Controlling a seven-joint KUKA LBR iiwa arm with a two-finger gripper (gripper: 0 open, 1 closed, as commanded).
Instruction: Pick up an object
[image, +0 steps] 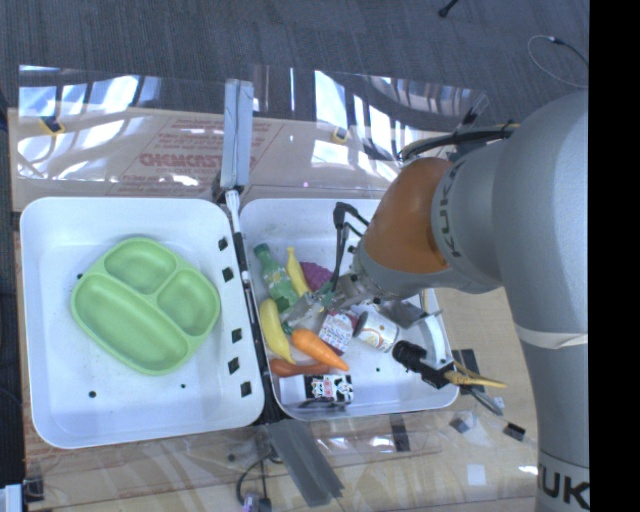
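Note:
The right bin (300, 208) holds a heap of small things: a green bottle (272, 270), a yellow banana (273, 330), a smaller yellow piece (296, 272), a purple item (316, 273), an orange carrot (320, 349), a red-and-white packet (337, 328), a small pale jar (376, 334) and a black-and-white box (329, 388). My gripper (330, 298) is lowered into this heap, just above the packet and right of the bottle. The wrist hides what lies directly beneath it. Nothing is visibly held.
The left bin (60, 400) carries a green divided plate (145, 305). A ridge with black clips (238, 300) separates the two bins. The grey arm with its orange band (410, 225) covers the right bin's far right part.

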